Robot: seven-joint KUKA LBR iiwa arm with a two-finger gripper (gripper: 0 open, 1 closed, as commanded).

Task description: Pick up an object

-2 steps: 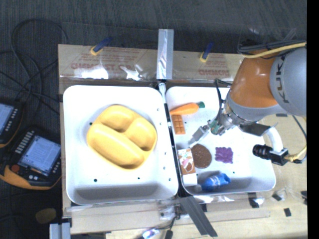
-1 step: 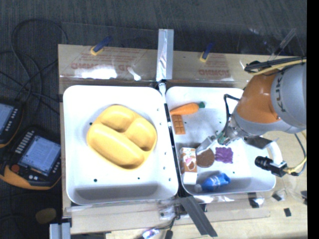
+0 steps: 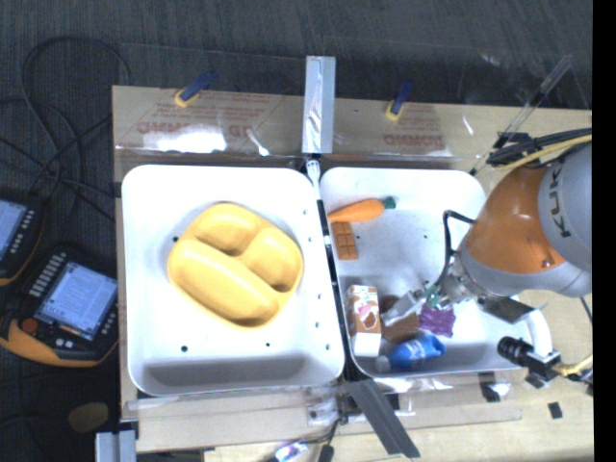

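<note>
Camera view: I see gripper (image 3: pixel 430 299) low in right white bin (image 3: pixel 462 186), lower right of frame, over clutter: brown block (image 3: pixel 401 326), purple packet (image 3: pixel 438 320), blue object (image 3: pixel 416 351). Cannot tell its state. Likely descending for pick. Yellow moulded object (image 3: pixel 234 261) fills left bin (image 3: pixel 144 258).

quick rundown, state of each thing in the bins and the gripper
yellow bread-shaped toy: lying in the left bin, apart from the walls
carrot: lying flat near the far wall of the right bin
small carton: lying by the divider
blue object: lying on the near wall
purple object: lying just under the gripper
gripper: low in the right bin among the pile, nothing seen held
</note>
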